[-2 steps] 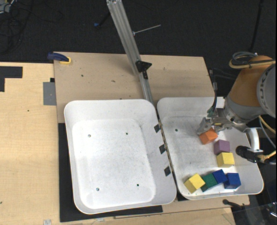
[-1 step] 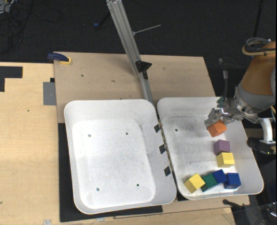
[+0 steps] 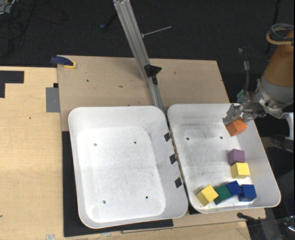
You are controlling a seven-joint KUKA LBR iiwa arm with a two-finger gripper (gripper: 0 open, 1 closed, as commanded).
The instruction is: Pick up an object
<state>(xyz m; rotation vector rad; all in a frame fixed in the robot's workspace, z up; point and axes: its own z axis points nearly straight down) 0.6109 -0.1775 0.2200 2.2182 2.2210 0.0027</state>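
Observation:
My gripper (image 3: pixel 237 120) hangs over the right side of the right bin (image 3: pixel 197 119), reaching in from the right. An orange block (image 3: pixel 236 127) sits between its fingers, lifted a little above the bin floor. Below it on the bin floor lie a purple block (image 3: pixel 236 156) and a yellow block (image 3: pixel 240 170). Along the bin's near edge sit another yellow block (image 3: pixel 206 195), a green block (image 3: pixel 221 193) and two blue blocks (image 3: pixel 233 187) (image 3: pixel 248 192).
The left bin (image 3: pixel 82 119) lies beside the right one, joined by black clips (image 3: pixel 172 158). A slanted metal rail (image 3: pixel 137 44) rises behind the bins. The arm's orange band (image 3: pixel 280 64) stands at the right edge.

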